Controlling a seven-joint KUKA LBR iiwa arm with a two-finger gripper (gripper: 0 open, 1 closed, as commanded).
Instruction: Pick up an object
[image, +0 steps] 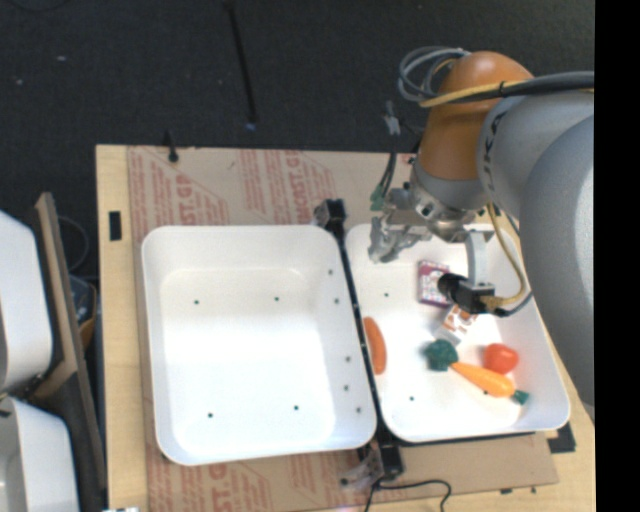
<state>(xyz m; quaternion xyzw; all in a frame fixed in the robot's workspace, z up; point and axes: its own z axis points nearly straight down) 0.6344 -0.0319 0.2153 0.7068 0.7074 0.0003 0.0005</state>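
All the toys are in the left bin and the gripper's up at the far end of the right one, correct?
Not quite: the camera view shows the toys, like the carrot and tomato, in the right bin, not the left. The gripper is indeed at that bin's far end.

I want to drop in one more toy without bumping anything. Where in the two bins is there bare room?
The left bin is bare floor from wall to wall. In the right bin, a bare strip lies along the near rim, left of the carrot. The middle and right are crowded: orange piece, green toy, tomato, purple packet, with the gripper over the far end.
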